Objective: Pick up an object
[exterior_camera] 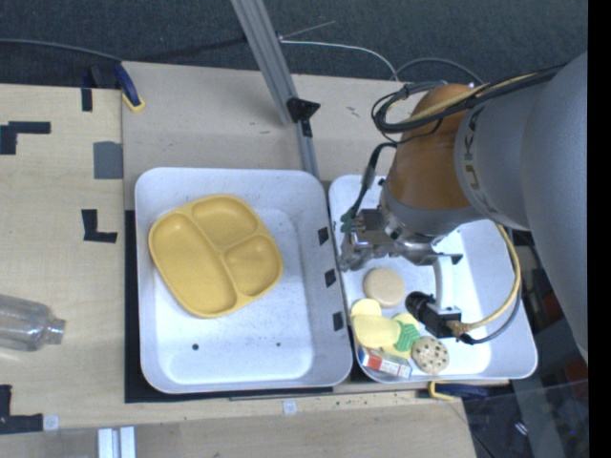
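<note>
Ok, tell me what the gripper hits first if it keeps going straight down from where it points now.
Probably the round beige piece, which lies just below the gripper in the right bin. Depth is hard to judge from above, so it might land on bare bin floor beside it.

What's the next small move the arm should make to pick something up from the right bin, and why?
Probably lower the end effector a little toward the round beige piece just below it in the right bin. That piece lies somewhat apart from the crowded yellow pieces and the cookie, so it looks the easiest target.

Clear plastic bottle (pixel 27 323) lying on wooden bench (pixel 57 256), far left
</note>
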Controlling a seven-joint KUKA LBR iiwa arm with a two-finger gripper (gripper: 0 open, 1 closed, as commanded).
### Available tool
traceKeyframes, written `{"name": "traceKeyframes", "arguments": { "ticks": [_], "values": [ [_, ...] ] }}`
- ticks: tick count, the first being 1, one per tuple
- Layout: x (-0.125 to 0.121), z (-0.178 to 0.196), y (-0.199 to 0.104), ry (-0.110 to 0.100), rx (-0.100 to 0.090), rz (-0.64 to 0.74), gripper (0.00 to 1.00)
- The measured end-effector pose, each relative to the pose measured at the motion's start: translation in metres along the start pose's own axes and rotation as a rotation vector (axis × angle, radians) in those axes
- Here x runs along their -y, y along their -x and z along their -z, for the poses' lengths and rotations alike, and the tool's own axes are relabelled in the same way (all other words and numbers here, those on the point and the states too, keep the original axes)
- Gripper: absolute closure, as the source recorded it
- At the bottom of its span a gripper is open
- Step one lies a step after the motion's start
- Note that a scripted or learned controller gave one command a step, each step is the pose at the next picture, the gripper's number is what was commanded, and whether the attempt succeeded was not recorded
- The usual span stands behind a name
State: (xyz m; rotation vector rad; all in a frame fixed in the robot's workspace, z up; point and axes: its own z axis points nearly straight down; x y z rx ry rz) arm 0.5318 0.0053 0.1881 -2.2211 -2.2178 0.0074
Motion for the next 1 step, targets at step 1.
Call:
{"name": "traceKeyframes", "arguments": {
  "ticks": [1],
  "values": [
    [-0.0656, 0.0005, 0.0062, 0.007, -0.001, 0.004, 1.00]
  ]
}}
